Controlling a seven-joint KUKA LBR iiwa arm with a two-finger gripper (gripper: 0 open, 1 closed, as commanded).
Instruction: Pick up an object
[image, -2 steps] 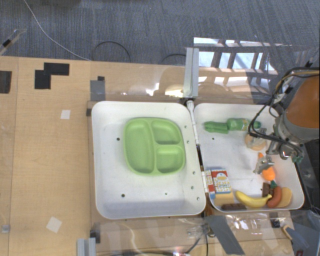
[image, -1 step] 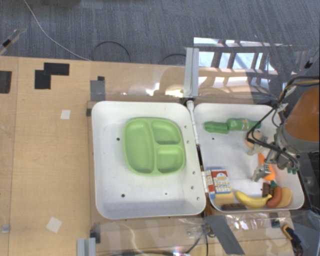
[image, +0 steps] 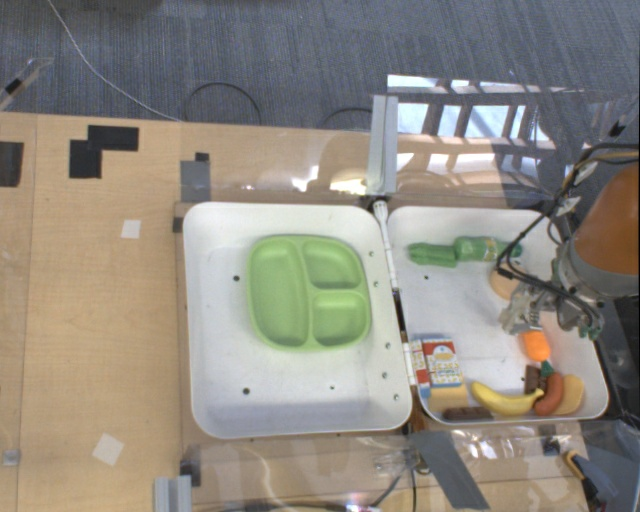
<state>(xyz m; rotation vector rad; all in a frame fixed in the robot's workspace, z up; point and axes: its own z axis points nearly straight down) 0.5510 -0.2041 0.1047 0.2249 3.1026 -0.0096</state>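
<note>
1. Bench (image: 90, 330): a pale wooden top bearing two shallow white bins side by side, the left bin (image: 215, 400) and the right bin (image: 450, 300).
2. Left bin: it holds a green divided plate (image: 305, 292), lying flat near its middle.
3. Right bin: it holds the loose objects from which one is to be picked. A green bottle (image: 450, 251) lies on its side near the far wall; a small carton (image: 437, 362) lies by the left wall; a banana (image: 505, 399) lies along the near wall, with a brown bar (image: 463, 413) just beside it and a reddish sausage-shaped item (image: 552, 392) at its right end.
4. Arm (image: 610, 235): grey with an orange band, reaching in from the right above the right bin.
5. Gripper (image: 528, 315): low over the right part of the right bin, just above a small orange object (image: 538, 345). Whether it is open or closed cannot be told; nothing is visibly held.
6. Progress, judged: no object is lifted; all lie in the bin. The grasp and the lift remain, and the orange object seems the likeliest target.
7. Writing: the carton bears red and white printing, too small to read. No other label is legible.
</note>
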